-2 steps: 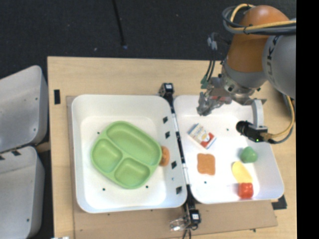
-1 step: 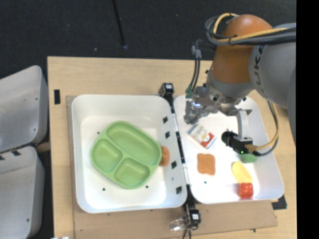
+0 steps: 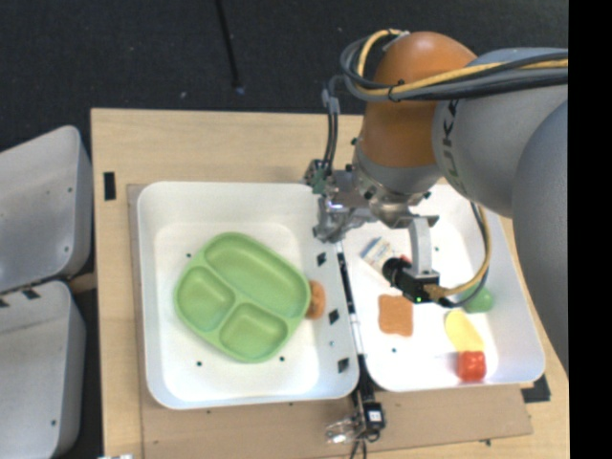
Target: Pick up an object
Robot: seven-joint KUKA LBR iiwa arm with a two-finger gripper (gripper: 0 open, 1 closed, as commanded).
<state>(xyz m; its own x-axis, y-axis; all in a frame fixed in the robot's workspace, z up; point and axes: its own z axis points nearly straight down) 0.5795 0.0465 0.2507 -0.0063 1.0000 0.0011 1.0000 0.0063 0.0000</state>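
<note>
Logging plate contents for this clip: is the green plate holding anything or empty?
Empty. All three compartments of the green plate show bare green; the small orange piece lies beside its right rim, in the left bin.

Pale wooden bench on a dark floor

The light wood bench [image 3: 229,146] stands on dark carpet-like floor [image 3: 143,36]. A thin dark cable [image 3: 226,36] runs across the floor behind it. Two pale grey panels [image 3: 38,208] sit at the left edge, one above the other.
</note>
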